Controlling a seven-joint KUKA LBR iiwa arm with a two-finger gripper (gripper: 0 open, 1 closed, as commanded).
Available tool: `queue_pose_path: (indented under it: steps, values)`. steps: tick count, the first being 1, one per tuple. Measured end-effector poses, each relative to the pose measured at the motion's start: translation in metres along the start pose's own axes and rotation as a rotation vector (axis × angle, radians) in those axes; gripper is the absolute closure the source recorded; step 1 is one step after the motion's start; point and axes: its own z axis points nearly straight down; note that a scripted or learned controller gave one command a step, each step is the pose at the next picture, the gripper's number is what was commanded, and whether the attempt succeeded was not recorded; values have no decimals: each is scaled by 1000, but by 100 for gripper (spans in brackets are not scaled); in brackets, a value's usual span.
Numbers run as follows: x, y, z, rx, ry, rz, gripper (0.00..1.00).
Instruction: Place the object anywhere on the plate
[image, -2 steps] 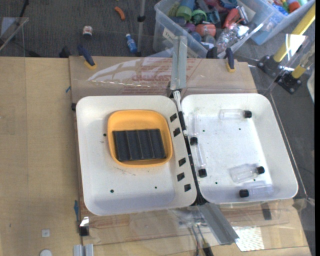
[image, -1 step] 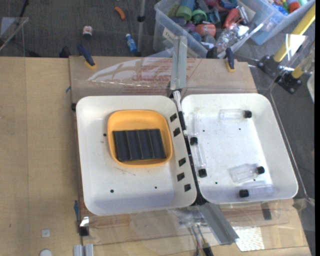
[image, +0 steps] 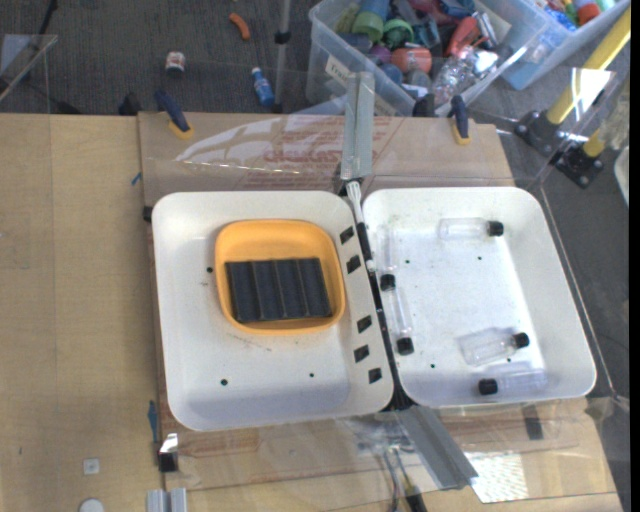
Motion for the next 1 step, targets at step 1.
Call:
queue_pose_path:
  steps: [1]
  values:
    - [-8,0,0,1,-3,-253,100]
